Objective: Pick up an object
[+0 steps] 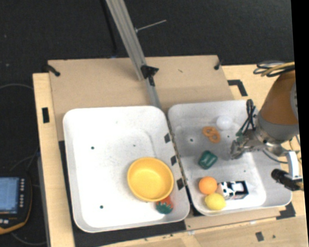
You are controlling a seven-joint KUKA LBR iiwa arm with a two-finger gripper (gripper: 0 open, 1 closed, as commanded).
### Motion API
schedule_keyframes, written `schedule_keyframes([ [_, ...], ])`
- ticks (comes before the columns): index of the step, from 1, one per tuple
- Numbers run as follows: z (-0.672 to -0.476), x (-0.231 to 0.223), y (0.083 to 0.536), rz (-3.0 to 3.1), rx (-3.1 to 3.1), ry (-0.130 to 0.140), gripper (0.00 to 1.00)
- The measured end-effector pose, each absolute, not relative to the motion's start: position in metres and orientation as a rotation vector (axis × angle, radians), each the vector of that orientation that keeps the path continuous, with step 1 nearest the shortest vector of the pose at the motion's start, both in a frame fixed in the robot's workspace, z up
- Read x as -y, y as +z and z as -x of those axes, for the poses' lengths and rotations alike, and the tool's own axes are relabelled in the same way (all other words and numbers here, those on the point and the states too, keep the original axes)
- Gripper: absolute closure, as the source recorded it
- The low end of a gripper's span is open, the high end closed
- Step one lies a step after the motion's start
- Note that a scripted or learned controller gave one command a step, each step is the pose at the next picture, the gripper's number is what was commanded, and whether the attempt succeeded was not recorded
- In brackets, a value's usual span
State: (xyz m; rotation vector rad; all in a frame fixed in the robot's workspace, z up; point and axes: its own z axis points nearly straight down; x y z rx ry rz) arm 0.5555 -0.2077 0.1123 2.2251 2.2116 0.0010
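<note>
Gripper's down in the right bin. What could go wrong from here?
1. The gripper sits on bare bin floor between the green block and the bin wall; closing there may grab nothing.
2. The orange, lemon and black-and-white box are packed together; a grasp there could knock neighbours or slip off round fruit.

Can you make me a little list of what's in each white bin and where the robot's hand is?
left bin: yellow bowl, small red and green thing beside it
right bin: green block, orange ball, yellow ball, black and white thing, orange pretzel-shaped thing, white ball
gripper: low over the right bin, right of the green block
holding something: cannot tell
</note>
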Motion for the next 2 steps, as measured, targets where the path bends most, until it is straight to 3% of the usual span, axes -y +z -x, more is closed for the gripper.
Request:
schedule_keyframes([
  [2, -0.562, 0.210, 0.241, -2.211, -2.219, 0.006, 1.00],
])
